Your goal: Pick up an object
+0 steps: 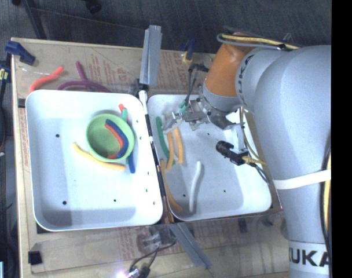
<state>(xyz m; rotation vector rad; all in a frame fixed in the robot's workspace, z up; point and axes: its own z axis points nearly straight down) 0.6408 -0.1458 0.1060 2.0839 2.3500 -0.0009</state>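
**benchwatcher:** ok so I'm standing next to the rig. The grey arm (292, 126) comes in from the right, and the gripper (184, 116) is down near the back of the right bin (254, 198), close to its left wall.

**toolnerd42:** is it open? holding anything?

**benchwatcher:** honestly cannot tell. It's a small metallic cluster from here and I can't see how it's set, or anything clearly caught in it. Just beside it there's a green strip (162, 136) and an orange strip (177, 146) lying along the left side of that bin, and a white curved piece (195, 181) nearer the middle.

**toolnerd42:** and the other bin?

**benchwatcher:** The left bin (54, 207) has a green bowl (109, 136) with a red piece (116, 135) and a blue piece (127, 138) curling in it, plus a yellow strip (96, 157) poking out underneath. All well apart from the gripper.
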